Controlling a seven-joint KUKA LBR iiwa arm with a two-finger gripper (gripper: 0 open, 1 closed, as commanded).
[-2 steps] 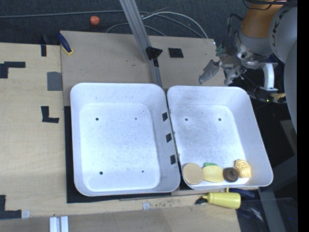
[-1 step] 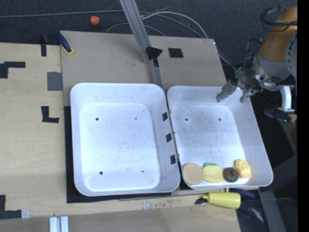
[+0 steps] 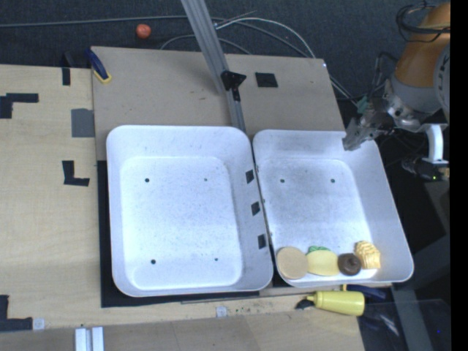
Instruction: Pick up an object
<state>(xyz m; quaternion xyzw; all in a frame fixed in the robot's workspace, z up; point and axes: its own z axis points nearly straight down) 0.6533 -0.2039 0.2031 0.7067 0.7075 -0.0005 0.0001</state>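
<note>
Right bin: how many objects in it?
5 visible, all along the right bin's near edge: tan disc, green piece mostly hidden behind yellow lump, dark ring, yellow ridged piece. More may be hidden behind them.

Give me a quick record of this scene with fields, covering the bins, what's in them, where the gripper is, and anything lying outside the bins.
bins: two shallow white bins side by side, left bin and right bin
right bin contents: tan disc, green item, yellow piece, dark brown ring, golden ridged item, all clustered along the near wall
gripper: gripper above the right bin's far right corner, away from the cluster
outside bins: yellow bottle-like object lying in front of the right bin; small orange ball far back
</note>
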